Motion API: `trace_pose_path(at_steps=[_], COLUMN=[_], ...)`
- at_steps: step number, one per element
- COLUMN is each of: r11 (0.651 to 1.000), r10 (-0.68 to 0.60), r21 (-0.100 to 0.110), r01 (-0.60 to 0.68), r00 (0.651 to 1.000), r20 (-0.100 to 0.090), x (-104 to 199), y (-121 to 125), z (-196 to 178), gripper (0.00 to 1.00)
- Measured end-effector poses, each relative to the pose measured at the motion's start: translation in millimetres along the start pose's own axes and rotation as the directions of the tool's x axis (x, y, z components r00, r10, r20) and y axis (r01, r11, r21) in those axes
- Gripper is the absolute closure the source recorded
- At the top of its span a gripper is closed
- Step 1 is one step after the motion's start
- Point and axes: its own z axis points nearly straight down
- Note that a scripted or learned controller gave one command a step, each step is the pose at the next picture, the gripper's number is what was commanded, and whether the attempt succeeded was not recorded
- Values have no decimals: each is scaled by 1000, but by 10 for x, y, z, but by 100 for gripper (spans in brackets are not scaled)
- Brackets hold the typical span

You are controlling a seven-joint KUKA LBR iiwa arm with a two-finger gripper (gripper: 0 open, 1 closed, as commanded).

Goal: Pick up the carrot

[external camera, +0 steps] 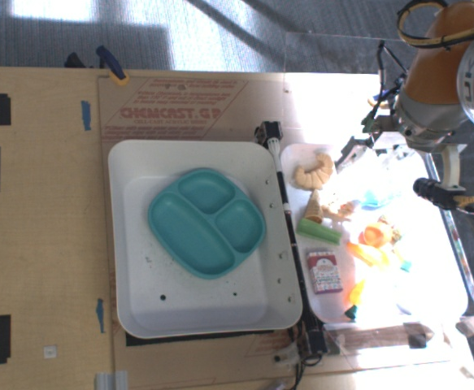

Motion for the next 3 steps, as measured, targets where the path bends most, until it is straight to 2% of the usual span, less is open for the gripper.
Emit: trace_pose_path(at_steps=[1,2,3], r11=[959,962,741], r10=[-282,-275,-671], r21=[4,-9,-13], r01=[282,275,671], r00=[959,962,741], r20=[-2,6,16], x=[-182,-86,-270], y=[-653,-1214,-1526], z=[611,1007,1025], gripper=[0,0,0])
